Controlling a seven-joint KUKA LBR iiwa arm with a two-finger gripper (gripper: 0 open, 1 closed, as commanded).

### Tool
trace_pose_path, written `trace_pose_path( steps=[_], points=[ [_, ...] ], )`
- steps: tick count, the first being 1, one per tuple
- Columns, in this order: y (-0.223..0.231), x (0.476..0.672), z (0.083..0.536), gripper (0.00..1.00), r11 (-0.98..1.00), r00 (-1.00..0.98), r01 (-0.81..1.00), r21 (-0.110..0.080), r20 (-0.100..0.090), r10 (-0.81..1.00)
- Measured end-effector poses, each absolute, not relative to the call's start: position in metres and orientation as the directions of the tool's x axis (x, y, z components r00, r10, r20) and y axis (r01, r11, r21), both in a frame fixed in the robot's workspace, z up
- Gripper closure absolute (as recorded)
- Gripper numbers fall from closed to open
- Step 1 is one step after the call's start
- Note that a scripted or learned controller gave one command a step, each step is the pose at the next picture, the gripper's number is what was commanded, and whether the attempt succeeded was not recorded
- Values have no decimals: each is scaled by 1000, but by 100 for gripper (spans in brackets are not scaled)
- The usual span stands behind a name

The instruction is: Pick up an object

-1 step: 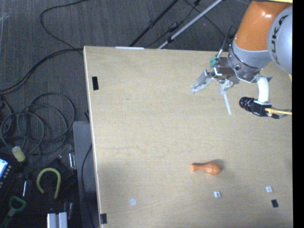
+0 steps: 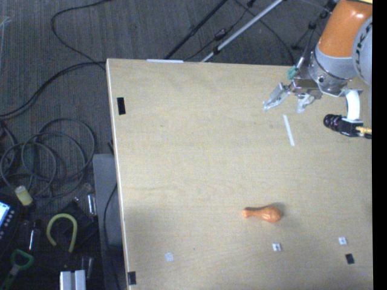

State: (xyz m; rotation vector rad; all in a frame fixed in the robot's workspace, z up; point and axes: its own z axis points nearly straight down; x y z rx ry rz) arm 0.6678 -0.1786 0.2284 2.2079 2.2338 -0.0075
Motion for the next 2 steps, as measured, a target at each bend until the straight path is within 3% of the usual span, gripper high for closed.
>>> trace_pose_path(
  steps=[1,2],
  points=[
    [-224,661,108,0,124,-124,992,-4,-1,992],
    [-207,669,84,0,485,-485,875,0,0,875]
  ],
)
